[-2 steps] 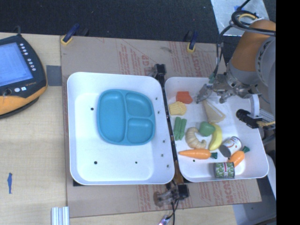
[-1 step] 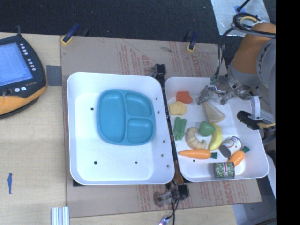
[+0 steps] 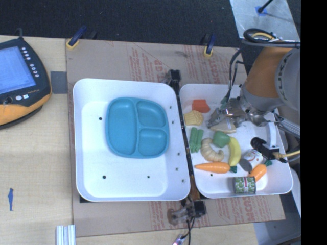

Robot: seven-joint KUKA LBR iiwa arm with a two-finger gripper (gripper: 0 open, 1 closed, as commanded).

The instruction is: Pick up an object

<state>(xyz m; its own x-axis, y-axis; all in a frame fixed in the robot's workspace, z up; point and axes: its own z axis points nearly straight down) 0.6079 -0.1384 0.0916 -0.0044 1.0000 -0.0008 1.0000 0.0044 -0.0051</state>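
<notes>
The right bin holds several toy foods: an orange-red piece, a pale yellow piece, a green pod, a green pepper, a banana, a beige curled piece, two carrots and a green can. My gripper hangs low over the bin's upper middle, just above the green pepper and right of the pale yellow piece. A pale item lies partly hidden under it. I see nothing lifted.
The left bin holds a blue divided plate. A teach pendant lies on the bench at far left. Clamps hold the cardboard's far edge. The arm covers the right bin's upper right corner.
</notes>
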